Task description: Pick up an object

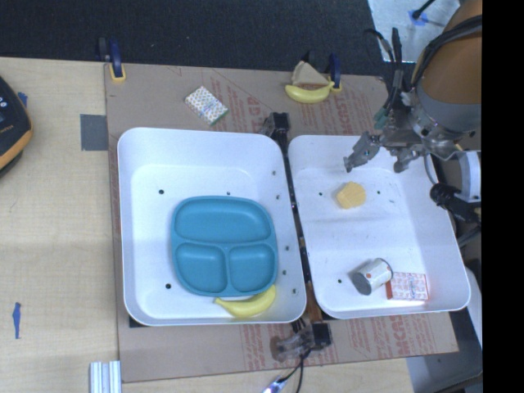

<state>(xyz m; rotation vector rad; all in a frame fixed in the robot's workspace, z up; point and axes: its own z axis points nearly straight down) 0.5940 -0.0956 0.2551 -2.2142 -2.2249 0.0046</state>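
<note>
My gripper (pixel 375 160) hangs over the back of the right bin (pixel 434 236), open, with nothing between its fingers. A small yellow lump (pixel 351 195) lies on the bin floor just below and slightly left of the fingertips. Near the bin's front sit a small grey and white can on its side (pixel 371 276) and a red-and-white patterned packet (pixel 408 286). In the left bin (pixel 139 178) a blue divided plate (pixel 223 245) lies flat, with a yellow banana (pixel 248 304) at its front edge.
Outside the bins, a yellow banana-shaped toy (pixel 309 90) and a small patterned packet (pixel 205 104) lie on the cardboard at the back. Black clips (pixel 277 124) hold the bins at the seam. A dark device (pixel 10 125) sits at the far left edge.
</note>
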